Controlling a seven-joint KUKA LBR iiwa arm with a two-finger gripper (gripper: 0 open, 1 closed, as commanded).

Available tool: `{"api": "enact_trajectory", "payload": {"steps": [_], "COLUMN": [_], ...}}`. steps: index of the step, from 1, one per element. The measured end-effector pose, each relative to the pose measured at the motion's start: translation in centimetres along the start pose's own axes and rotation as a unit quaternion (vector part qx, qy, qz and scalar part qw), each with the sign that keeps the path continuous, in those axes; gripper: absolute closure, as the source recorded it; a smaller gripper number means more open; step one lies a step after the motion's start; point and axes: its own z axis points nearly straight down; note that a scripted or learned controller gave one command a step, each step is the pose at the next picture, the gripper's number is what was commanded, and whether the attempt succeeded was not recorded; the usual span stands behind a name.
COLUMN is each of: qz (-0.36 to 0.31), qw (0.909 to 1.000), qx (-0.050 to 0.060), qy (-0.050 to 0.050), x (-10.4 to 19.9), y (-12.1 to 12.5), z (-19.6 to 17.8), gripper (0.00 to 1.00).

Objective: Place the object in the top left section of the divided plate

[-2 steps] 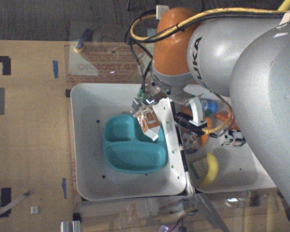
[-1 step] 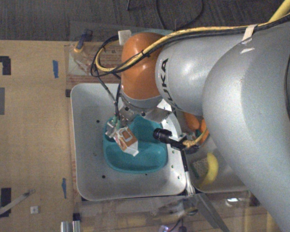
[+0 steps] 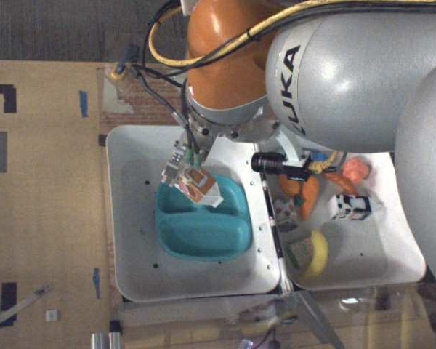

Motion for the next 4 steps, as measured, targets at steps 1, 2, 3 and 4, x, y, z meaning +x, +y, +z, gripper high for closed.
{"api": "enact_trajectory", "payload": {"steps": [1,2,3,4], "qz": [0.0,0.078,0.079,0.079], "qw": [1.0,0.9969,0.9969,0.9969], "qx": [0.0,0.003,0.002,0.002], "qy": [0.0,0.003,0.002,0.002], "x": [0.0,0.3,0.3,0.3], "y": [0.0,1.1,1.2,1.2], "z": [0.0,11.9,11.8,11.8], "gripper": [0.0,0.0,0.0,0.0]}}
